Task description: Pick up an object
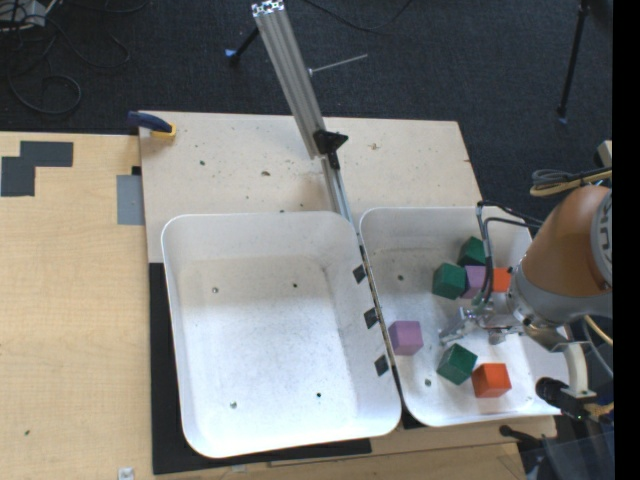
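Your gripper (pixel 478 320) hangs low in the right bin (pixel 420 228); you probably can't tell its finger state. A green cube (pixel 457 363) lies just below it, so centre there before closing

No readable text, label, brand, number or sign appears on anything in the camera view.
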### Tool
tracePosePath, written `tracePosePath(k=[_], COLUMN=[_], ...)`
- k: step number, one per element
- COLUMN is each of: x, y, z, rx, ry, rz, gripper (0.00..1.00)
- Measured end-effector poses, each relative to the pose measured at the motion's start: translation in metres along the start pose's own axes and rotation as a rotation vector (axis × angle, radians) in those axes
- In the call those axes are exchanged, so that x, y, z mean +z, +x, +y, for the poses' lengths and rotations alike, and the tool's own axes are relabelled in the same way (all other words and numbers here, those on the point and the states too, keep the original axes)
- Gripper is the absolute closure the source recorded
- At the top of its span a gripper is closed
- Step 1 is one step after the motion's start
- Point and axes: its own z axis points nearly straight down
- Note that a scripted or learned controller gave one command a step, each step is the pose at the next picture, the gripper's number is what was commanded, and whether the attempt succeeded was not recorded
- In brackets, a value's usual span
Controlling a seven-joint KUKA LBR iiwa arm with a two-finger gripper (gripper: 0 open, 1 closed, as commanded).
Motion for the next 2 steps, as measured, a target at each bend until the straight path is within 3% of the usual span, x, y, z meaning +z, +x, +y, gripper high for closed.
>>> tracePosePath(k=[1,2], x=[-0.011,-0.06], y=[-0.001,0.008], z=[-0.001,-0.003], rx=[0.008,-0.004], ry=[0.002,-0.005], rz=[0.0,-0.001], gripper=[1.0,1.0])
